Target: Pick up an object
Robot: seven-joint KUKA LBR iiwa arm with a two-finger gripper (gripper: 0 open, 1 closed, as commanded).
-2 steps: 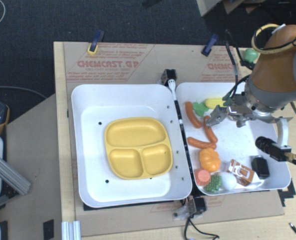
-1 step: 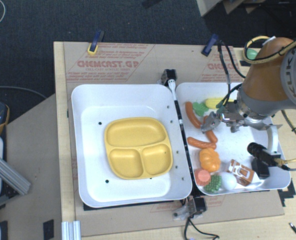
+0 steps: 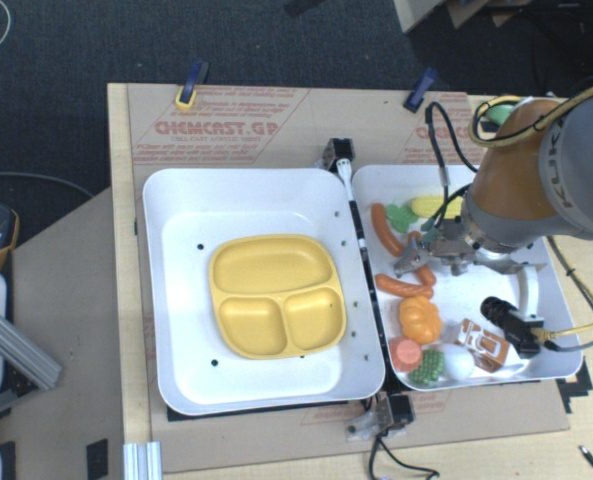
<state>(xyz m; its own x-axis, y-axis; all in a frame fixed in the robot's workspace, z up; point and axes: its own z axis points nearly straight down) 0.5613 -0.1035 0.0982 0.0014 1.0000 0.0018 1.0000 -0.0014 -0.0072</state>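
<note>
My pincer (image 3: 417, 261) is down inside the right shallow white plastic bin (image 3: 561, 368), in its left half. From above, my grey wrist and orange band cover much of it, so I cannot tell whether it is released or clenched, and I see nothing held in it.

Just below my pincer lies a short orange toy sausage (image 3: 404, 286), roughly crosswise in the bin. It is very near the tip, but I cannot tell whether the two touch. A longer red-orange toy sausage (image 3: 383, 228) lies just up-left of my pincer, running along the bin's left wall. Beside its upper end sits a flat green leaf-shaped toy (image 3: 401, 216), and a yellow rounded toy (image 3: 428, 206) is next to that, partly under my wrist.

Nearer the front of the same bin, a round orange pumpkin-like toy (image 3: 420, 318) sits just below the short sausage. In front of it are a small pinkish-red round toy (image 3: 406, 353) and a bumpy green toy (image 3: 430, 368), close together. To their right lies a brown and white printed packet (image 3: 484, 343).

The left shallow white plastic bin (image 3: 171, 228) holds a yellow plastic plate with three compartments (image 3: 276, 295), well apart from my pincer. Both bins rest on the tan board-covered desk (image 3: 226, 123) with red lettering.
</note>
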